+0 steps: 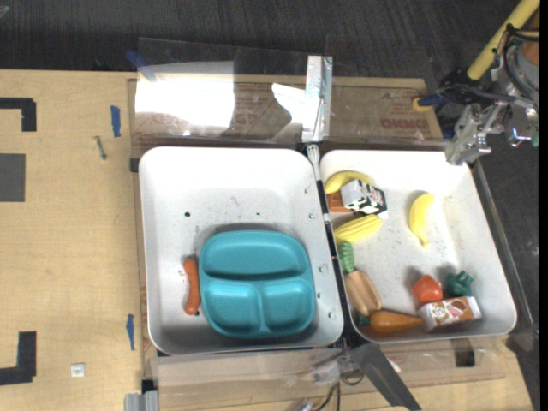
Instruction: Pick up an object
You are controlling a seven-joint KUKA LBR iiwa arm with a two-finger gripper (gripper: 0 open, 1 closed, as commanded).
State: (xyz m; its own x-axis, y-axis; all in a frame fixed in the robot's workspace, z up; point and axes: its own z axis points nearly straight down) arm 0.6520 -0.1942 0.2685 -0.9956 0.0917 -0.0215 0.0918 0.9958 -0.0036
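The banana (419, 216) is the toy that lies closest to the claw (469, 144), so it looks like the easiest one to pick up. It rests on the floor of the right bin (488, 229), near the far right side, with bare white floor all around it. Nothing touches it.

The claw hangs at the far right corner of that bin, just over the rim. It is small and fuzzy here — I cannot tell if it is wide or closed. Nothing shows between its tips.

From the claw, the banana lies down and to the left in the camera view, a short way into the bin. Its long side runs from the far edge of the bin toward the near edge, with a small bend. So I think the claw should come in over its middle and pinch across the thin way, not along the length.

The other toys are farther off. A second banana (344, 181) and a little cow-spotted box (365, 199) sit by the wall between the bins. A carrot (394, 320) and a tomato (427, 288) crowd the near edge. The left bin (171, 195) holds a teal tray (256, 282).
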